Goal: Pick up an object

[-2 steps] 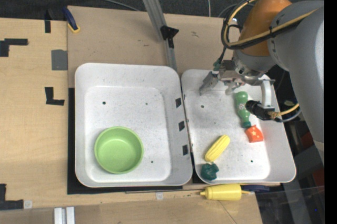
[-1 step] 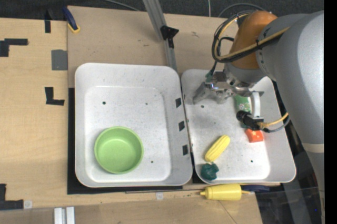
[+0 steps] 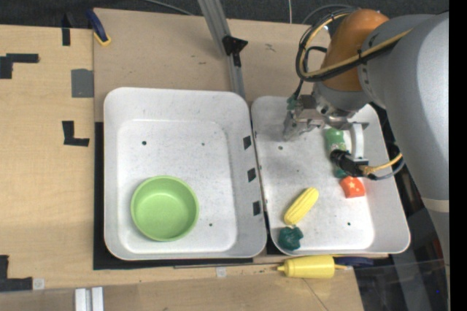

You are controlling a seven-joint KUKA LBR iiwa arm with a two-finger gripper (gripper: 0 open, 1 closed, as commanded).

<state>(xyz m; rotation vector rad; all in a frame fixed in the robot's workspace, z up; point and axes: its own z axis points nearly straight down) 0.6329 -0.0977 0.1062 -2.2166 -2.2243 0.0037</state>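
Yellow corn [image 3: 300,206] lying slantwise in the right bin [image 3: 379,233], tip toward upper right, gripper [image 3: 295,123] near the bin's upper left, finger opening impossible to tell

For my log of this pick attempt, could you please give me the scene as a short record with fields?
left bin: round light-green plastic bowl in its near-left part
right bin: yellow toy corn cob, dark-green toy vegetable at the near edge, small red-orange toy block, light-green toy piece under the wrist
outside bins: yellow plastic bottle lying on the bench in front of the right bin
tool: low over the right bin's far-left part, away from the toys
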